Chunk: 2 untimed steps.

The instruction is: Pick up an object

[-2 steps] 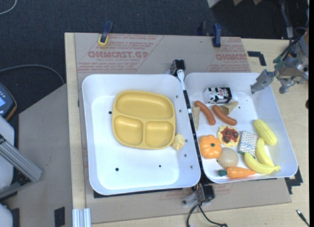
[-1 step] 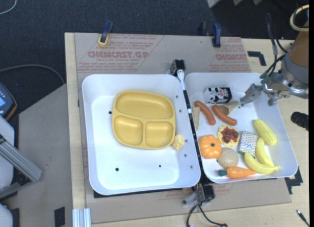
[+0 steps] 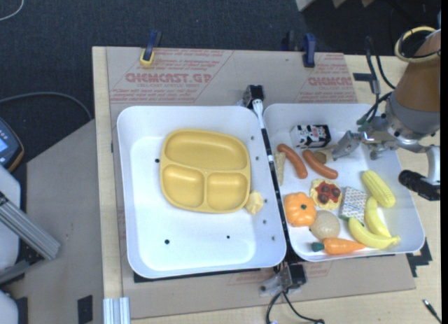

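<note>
My gripper [image 3: 362, 146] hangs over the back right part of the right bin [image 3: 413, 242], fingers spread and nothing between them. To its left lie a black-and-white cow-print item [image 3: 311, 134] and two sausages [image 3: 292, 160] [image 3: 320, 166]. In front of it lies a corn cob [image 3: 378, 188]. Nearer the front are a pizza slice [image 3: 327, 193], a silvery packet [image 3: 353, 202], an orange pumpkin [image 3: 300, 210], a beige round vegetable [image 3: 325, 225], bananas [image 3: 371, 229] and a carrot [image 3: 343, 247].
The left bin [image 3: 143, 245] holds a yellow divided plate [image 3: 205, 170], with a small pale yellow piece [image 3: 254, 202] by the plate's right corner. Clamps [image 3: 148, 51] [image 3: 308, 48] grip the board's far edge. A black part of the arm [image 3: 420, 184] juts over the right bin's right rim.
</note>
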{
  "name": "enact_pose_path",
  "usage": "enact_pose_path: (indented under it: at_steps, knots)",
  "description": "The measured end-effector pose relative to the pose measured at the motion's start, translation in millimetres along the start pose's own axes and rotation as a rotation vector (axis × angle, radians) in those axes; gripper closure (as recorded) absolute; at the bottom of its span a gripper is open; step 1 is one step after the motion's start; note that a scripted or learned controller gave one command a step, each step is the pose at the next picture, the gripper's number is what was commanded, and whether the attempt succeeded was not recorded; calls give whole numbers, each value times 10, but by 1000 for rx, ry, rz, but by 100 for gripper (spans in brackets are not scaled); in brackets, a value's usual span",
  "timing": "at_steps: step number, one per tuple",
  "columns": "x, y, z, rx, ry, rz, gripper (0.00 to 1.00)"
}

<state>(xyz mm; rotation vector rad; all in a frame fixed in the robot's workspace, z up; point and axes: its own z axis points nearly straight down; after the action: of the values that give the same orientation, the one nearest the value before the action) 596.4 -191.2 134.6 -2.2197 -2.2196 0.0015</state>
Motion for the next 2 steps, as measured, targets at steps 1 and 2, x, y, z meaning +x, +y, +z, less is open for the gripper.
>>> enact_pose_path:
  at_steps: [1,2]
  knots:
    - [4,8,497,-2,-1,0,0]
    - [2,7,395,-3,-1,0,100]
